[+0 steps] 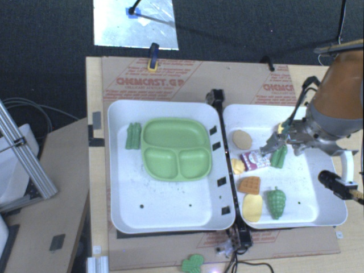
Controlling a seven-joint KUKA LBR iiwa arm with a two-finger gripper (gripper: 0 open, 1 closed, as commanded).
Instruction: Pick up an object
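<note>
Bench [96,209] is tan, dark carpet behind. Near edge of right bin [327,212]: yellow piece [252,207], green grenade-shaped toy [276,202], waffle-like piece [249,185]. Further back: pink packet [255,161], green pickle-like item [278,157], tan round [242,139]. Left bin [119,169] holds green divided tray [175,149]. End effector [274,145] low over packet; can't tell finger opening or grip.

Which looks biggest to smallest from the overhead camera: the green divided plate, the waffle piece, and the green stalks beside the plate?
1. green divided plate
2. green stalks
3. waffle piece
The last two look close in size, so their order is unsure.
</note>
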